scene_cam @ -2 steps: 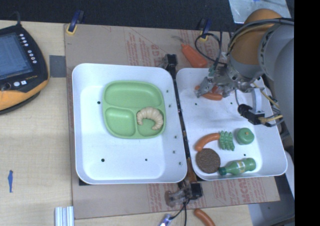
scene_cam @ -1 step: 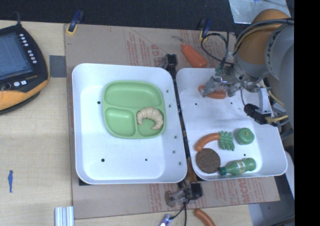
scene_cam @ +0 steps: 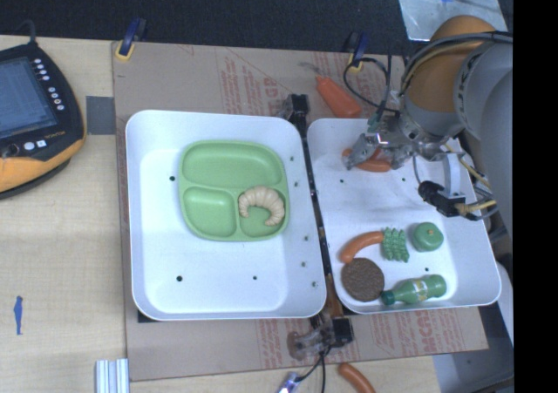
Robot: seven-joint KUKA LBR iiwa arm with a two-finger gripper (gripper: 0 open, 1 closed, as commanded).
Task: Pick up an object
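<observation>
hand [scene_cam: 373, 144] low in right bin [scene_cam: 488, 295] | right over the orange carrot [scene_cam: 377, 165] | grip state: can't tell | nothing lifted yet, pick looks not done

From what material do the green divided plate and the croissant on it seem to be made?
The green plate looks like moulded plastic with a matte finish: uniform colour and soft rounded dividers. The croissant is probably a plastic or rubber toy, with smooth pale ridges, though the view leaves this open.
</observation>
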